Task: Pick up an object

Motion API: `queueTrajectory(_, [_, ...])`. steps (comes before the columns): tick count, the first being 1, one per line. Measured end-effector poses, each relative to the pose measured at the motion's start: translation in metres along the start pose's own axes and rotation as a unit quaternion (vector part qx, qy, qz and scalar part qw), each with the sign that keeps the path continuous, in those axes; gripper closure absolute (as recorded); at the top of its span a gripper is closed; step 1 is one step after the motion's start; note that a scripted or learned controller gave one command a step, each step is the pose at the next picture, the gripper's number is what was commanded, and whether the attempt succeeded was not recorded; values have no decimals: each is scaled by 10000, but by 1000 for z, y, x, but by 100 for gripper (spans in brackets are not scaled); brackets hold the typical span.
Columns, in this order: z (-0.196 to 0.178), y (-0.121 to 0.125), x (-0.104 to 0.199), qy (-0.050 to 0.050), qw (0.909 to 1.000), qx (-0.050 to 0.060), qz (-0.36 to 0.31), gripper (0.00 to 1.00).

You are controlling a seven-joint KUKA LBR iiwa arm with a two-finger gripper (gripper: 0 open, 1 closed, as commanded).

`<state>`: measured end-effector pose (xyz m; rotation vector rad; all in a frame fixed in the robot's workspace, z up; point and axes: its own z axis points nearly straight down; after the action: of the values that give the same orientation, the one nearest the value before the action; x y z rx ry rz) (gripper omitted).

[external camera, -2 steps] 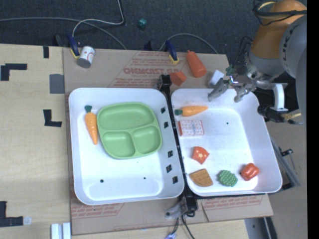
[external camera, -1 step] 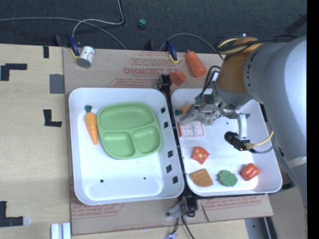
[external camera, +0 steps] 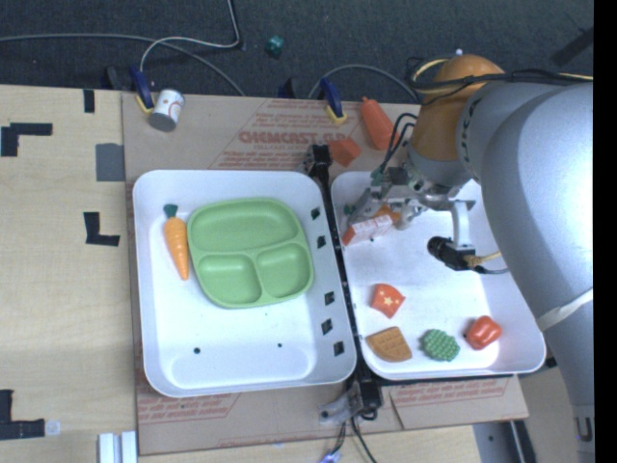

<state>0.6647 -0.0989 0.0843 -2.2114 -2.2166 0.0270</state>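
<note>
Dark carpet is showing behind a cardboard-topped bench that is bearing two smooth white bins. My grey arm is reaching over the right bin, and my pincer is hanging at its upper left corner; how wide it is standing, I cannot tell. Just under it an orange-and-white block is lying, its long axis running left-right, tilting slightly up to the right. Left bin is holding a green, three-part plate and a carrot pointing down. Lower right, a red wedge, a tan toast, a bumpy green ball and a glossy red piece are lying.
</note>
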Motion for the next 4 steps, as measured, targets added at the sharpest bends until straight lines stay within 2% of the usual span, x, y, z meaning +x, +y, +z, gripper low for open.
queueTrajectory(1, [0,1,-20,68,10000,10,-18,0])
queueTrajectory(4, [0,1,-24,55,10000,7,-12,0])
